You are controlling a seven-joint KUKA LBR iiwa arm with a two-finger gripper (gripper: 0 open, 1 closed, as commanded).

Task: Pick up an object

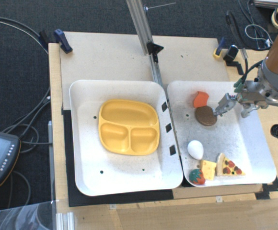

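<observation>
Over rt bin: gripper just beside brown disc.

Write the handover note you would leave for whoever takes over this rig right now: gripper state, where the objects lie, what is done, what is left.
Gripper: above the right white bin, beside the brown round disc; nothing visible between its fingers, open or shut unclear.
Right bin also holds an orange block, a white egg, a yellow cheese wedge, a pizza slice and a small red-and-green piece.
Left white bin holds the yellow compartment tray.
Done: nothing lifted yet.
Left: grasp one object, probably the disc, and raise it.
</observation>
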